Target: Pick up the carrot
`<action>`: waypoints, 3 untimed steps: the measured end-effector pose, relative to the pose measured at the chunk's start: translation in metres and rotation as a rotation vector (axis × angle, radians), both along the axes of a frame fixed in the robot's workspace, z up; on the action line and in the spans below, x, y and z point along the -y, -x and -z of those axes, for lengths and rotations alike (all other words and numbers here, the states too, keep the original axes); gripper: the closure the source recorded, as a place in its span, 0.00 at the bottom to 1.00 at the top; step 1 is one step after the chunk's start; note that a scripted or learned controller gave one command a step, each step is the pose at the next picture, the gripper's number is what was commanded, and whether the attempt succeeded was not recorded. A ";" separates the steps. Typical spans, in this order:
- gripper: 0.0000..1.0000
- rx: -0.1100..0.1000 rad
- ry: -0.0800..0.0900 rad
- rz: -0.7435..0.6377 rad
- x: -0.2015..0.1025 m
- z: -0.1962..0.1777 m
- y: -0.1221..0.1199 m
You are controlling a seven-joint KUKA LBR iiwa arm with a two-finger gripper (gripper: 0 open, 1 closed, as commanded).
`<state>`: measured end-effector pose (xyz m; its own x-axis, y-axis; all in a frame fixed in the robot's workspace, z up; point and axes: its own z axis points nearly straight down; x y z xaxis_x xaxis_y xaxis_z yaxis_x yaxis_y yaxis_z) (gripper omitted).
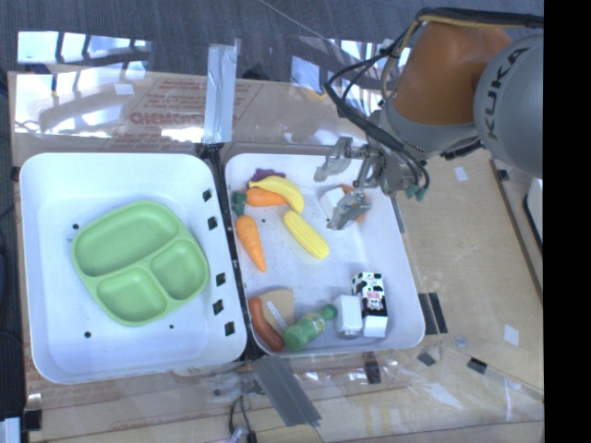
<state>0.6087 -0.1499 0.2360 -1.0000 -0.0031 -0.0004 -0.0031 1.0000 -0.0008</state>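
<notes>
foreground: green bottle (307, 328) and milk carton (370, 305) at the right bin's (404, 255) near wall. carrot (251, 242) lies by the left wall, free of the corn cob (306, 234). gripper (343, 188), jaws open and empty, should cross leftward and straddle the carrot's thick end.

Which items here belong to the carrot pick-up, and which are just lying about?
Job: carrot, gripper.
Lying about: banana, corn cob, green bottle, milk carton, hot dog, green plate.
</notes>
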 end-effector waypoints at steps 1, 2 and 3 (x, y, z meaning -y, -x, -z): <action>0.00 -0.001 -0.002 0.033 -0.058 0.145 0.009; 1.00 0.003 0.000 0.025 -0.059 0.133 0.007; 1.00 0.011 -0.006 0.053 -0.195 0.038 -0.012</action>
<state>0.6207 0.0451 0.1979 -0.9987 0.0500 -0.0113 0.0499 0.9987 0.0052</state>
